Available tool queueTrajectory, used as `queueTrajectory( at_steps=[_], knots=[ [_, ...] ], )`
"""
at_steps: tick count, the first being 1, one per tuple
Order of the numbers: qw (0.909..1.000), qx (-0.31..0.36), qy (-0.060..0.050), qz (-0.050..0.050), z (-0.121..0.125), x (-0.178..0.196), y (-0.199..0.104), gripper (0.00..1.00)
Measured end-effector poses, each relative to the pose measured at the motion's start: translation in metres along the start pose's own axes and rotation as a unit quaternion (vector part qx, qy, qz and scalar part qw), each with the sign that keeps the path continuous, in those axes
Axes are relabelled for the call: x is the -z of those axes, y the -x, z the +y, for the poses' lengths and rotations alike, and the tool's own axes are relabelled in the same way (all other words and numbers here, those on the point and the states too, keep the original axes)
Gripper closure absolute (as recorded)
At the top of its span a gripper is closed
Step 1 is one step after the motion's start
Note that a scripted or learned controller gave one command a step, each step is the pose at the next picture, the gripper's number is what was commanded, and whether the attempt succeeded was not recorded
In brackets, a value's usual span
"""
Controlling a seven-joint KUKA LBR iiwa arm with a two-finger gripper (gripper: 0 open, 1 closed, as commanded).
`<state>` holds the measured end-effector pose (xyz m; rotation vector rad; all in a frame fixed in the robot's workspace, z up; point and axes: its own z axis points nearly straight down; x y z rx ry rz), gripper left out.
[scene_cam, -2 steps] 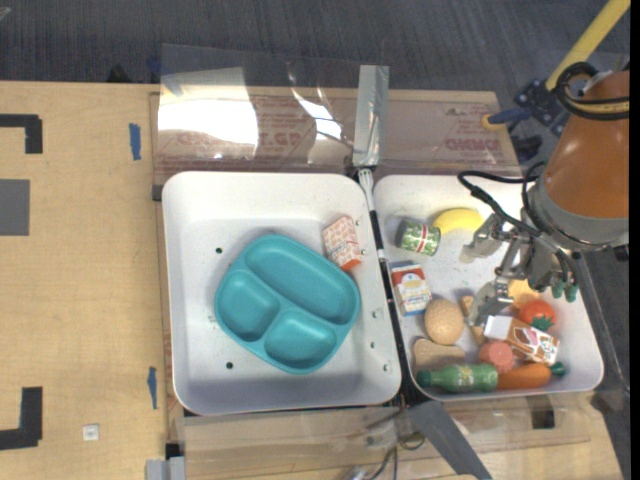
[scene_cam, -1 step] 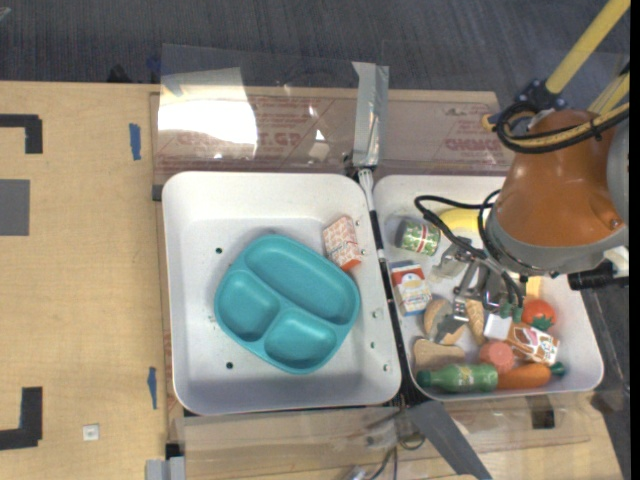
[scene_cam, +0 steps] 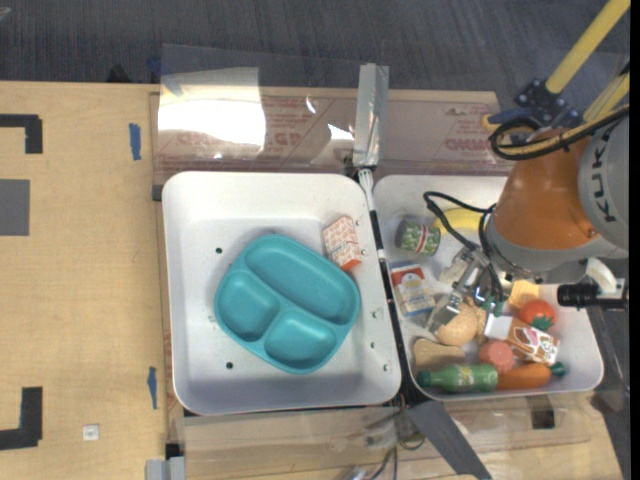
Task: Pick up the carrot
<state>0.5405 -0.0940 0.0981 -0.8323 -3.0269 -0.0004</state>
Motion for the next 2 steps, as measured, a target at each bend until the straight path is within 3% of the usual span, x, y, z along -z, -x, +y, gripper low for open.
queueTrajectory(
  at_steps=[1,2],
  knots=[
    [1.0000,0.001,0.002,-0.004,0.002,0.012,0.002,1.00],
    [0.9869,0.161,0.000,-0.006,-0.059,0.071,0.004,1.00]
  ],
)
